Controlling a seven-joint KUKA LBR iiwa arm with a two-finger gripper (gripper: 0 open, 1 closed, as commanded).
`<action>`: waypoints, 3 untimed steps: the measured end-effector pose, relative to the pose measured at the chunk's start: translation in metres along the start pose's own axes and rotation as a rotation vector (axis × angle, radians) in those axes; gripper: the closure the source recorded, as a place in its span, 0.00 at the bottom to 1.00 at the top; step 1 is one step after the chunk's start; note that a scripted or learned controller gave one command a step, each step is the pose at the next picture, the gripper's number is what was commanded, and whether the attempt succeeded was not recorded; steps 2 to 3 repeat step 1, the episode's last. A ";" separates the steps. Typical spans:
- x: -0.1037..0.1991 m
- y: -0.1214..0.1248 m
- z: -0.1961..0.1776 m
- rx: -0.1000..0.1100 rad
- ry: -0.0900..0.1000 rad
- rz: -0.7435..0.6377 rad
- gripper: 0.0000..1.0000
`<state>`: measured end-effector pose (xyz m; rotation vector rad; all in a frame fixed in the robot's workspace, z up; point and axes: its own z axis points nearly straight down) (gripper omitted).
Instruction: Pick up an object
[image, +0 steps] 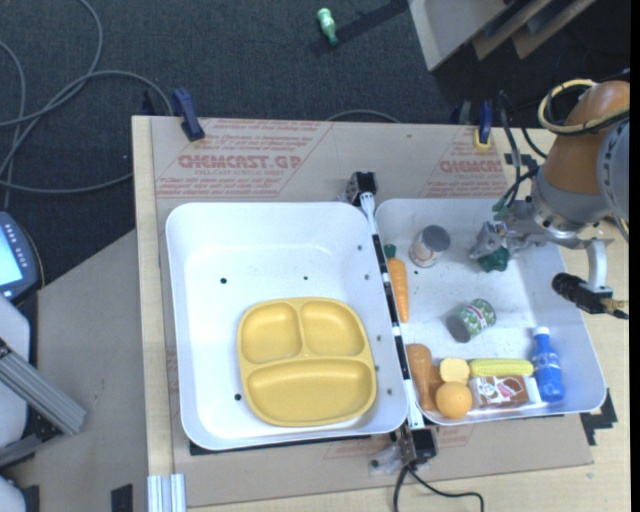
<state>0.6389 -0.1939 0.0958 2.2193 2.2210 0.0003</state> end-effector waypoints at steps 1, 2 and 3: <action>0.088 0.011 -0.095 -0.009 0.002 -0.009 1.00; 0.088 0.011 -0.095 -0.009 0.002 -0.009 1.00; 0.088 0.011 -0.095 -0.009 0.002 -0.009 1.00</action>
